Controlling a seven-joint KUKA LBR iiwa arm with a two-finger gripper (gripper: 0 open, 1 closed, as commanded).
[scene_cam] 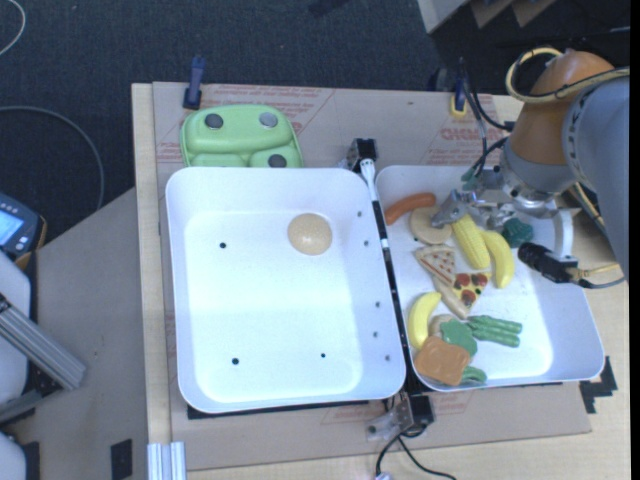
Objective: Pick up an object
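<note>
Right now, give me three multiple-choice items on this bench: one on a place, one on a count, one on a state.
1. Where does the tan round cookie lie?
A. left bin
B. right bin
C. cardboard

2. How many bananas show in the right bin?
A. one
B. three
C. five

3. How does the green tray sit?
A. inside the left bin
B. outside, behind the left bin
C. on the arm

Key: 1 A, it lies alone on that white floor; 2 B, two under the end effector, one lower; 3 B, it rests on cardboard beyond the rim.
</note>
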